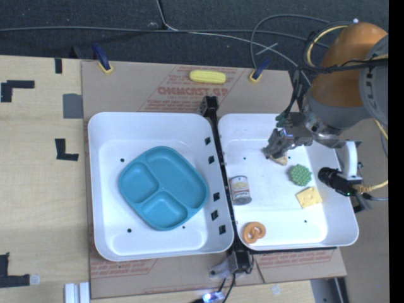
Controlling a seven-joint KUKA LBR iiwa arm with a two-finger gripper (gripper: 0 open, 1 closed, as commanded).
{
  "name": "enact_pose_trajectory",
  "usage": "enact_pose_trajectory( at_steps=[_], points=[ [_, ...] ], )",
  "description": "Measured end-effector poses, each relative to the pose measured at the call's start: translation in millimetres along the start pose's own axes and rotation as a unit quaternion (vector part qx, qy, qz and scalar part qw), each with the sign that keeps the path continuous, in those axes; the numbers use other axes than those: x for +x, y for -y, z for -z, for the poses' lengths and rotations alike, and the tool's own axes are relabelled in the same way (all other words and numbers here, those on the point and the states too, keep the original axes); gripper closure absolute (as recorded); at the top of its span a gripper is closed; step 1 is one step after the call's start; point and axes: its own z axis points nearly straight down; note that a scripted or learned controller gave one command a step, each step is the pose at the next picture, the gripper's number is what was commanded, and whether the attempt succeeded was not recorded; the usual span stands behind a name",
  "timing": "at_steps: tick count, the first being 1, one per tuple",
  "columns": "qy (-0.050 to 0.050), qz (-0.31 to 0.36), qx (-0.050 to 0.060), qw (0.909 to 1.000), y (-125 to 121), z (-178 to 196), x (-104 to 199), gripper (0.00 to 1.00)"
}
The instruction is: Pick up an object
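Observation:
My gripper (276, 149) hangs low over the back middle of the right bin (252, 126). A small tan bit (279, 160) shows just under its tip; I cannot tell whether it is held. To the gripper's right lies a green bumpy ball (300, 174), with a yellow cheese-like wedge (308, 197) in front of it. A small tin can (240, 189) stands near the bin's left wall. An orange ring-shaped piece (254, 232) lies at the front.
The left bin (104, 131) holds a blue divided plate (163, 187). A yellow corn-like item (207, 76) lies on the cardboard behind the bins. Cables hang around the arm at the right, and a black divider (218, 163) runs between the bins.

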Motion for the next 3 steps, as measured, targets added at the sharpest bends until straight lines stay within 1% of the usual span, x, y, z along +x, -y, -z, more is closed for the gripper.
enact_pose_trajectory(
  at_steps=[1, 3],
  points=[
    [0.0, 0.001, 0.0, 1.0, -10, 4, 54, 1.0],
    [0.0, 0.001, 0.001, 1.0, -31, -30, 167, 1.0]
  ],
)
